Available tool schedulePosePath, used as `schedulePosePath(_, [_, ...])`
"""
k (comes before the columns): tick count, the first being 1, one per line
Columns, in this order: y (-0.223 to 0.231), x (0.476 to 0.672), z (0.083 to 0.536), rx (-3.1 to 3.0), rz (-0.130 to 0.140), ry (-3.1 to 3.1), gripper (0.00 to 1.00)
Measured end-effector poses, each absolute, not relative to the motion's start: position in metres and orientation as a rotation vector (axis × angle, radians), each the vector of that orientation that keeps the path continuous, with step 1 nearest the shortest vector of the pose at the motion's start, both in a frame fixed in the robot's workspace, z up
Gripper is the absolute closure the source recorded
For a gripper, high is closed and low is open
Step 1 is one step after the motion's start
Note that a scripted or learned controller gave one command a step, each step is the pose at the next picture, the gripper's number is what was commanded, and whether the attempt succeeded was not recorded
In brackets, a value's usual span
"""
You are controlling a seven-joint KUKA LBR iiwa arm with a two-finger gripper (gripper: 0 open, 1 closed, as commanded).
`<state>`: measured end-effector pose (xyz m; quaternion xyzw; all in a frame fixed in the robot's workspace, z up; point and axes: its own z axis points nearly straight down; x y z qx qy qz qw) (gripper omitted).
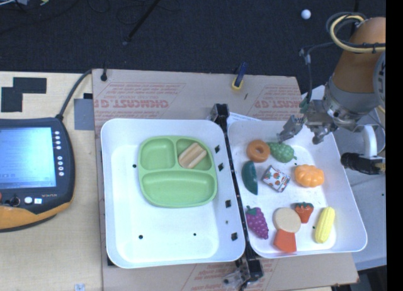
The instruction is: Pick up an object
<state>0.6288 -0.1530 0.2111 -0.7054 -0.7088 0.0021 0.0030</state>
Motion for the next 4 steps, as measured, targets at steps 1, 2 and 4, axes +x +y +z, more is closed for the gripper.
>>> schedulePosePath(1, [-0.145,0.632,0.149,-2.209,0.006,-2.225,0.0])
schedulePosePath(2, [-0.143,0.623,0.089,-2.213,0.007,-2.219,0.0])
schedulePosePath(4, [-0.144,0.622,0.098,-2.221,0.005,-2.214,1.0])
